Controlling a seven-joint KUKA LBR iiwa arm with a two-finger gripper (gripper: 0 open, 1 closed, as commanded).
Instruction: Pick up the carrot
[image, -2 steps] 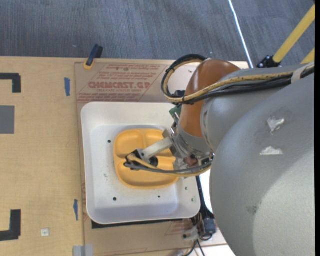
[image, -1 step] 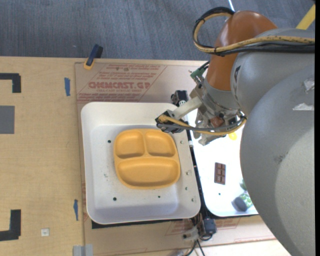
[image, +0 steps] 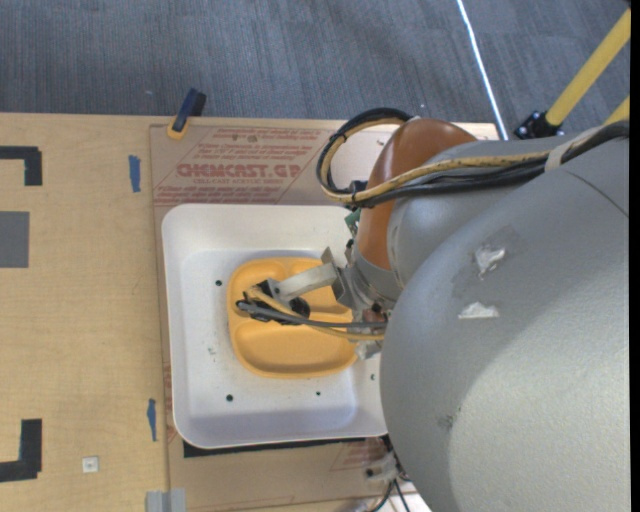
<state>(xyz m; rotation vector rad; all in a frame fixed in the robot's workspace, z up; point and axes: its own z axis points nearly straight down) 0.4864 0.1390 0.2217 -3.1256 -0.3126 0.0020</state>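
While the wooden table (image: 80, 300) fills the left of the frame under a strip of grey carpet (image: 250, 45) along the top, we see a white bin (image: 190, 400) at centre on brown cardboard (image: 240, 165). A yellow-orange object (image: 290, 350) lies in it; whether this is the carrot we cannot tell. Over it sits the pincer (image: 258, 305), its state unclear to us. The grey arm (image: 520, 330) blocks the whole right side

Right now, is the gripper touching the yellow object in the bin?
Cannot tell: the camera view looks down on the gripper overlapping the yellow object.
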